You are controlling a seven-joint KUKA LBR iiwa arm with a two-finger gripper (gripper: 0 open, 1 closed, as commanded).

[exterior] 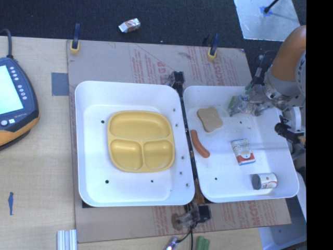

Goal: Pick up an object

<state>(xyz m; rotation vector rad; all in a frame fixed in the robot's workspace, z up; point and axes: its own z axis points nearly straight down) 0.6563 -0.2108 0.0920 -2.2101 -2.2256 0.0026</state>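
Arm: it comes in from the right, with the orange band [291, 51] at the far right edge, over the far right corner of the right bin [218, 189].
Gripper [240, 105]: low over the far part of the right bin; I cannot tell how its tool stands, because the metal parts are small and blurred.
Bread slice [209, 119]: tan, lying flat in the far left part of the right bin, near the gripper and to its left.
Sausage [199, 143]: reddish, just near of the bread, close to the left wall of the right bin.
Small carton [243, 152]: white and red, in the middle of the right bin.
Small can [265, 182]: on its side, in the near right corner of the right bin.
Left bin [88, 139]: it holds a yellow divided plate [140, 140] in its middle.
Bench: an orange-edged control pendant [14, 100] lies at the far left.
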